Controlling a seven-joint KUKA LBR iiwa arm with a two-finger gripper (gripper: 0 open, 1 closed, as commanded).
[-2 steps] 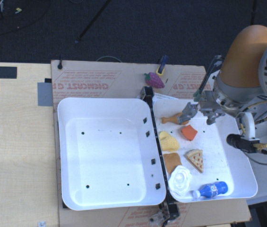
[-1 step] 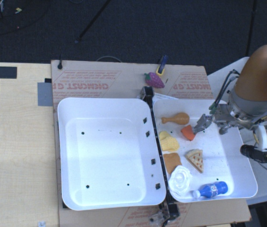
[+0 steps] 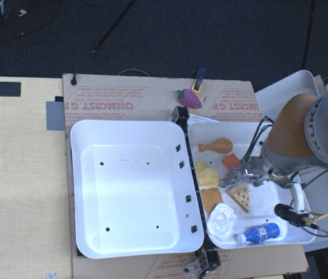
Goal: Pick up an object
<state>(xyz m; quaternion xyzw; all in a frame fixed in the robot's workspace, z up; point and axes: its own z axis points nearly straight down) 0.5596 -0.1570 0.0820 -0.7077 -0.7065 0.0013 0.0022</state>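
Note:
The right bin (image 3: 266, 209) holds several toys. A tan drumstick (image 3: 216, 147) lies at the back, with a small red piece (image 3: 231, 161) just in front of it. A yellow ridged piece (image 3: 206, 175) and an orange-brown slab (image 3: 211, 199) sit along the left wall. A pizza slice (image 3: 240, 197) lies in the middle, a white crumpled cup (image 3: 222, 221) and a blue bottle (image 3: 261, 233) at the front. My gripper (image 3: 238, 176) hangs low over the bin's middle, between the red piece and the pizza slice, touching or nearly touching the slice's back edge. I see nothing held in it.
The left bin (image 3: 128, 124) stands beside the right one, their walls meeting at a black divider (image 3: 188, 173). A purple grape toy (image 3: 190, 99) and a blue and yellow tool (image 3: 199, 80) lie on the cardboard behind the bins. The arm's orange band (image 3: 294, 127) looms over the right bin's far side.

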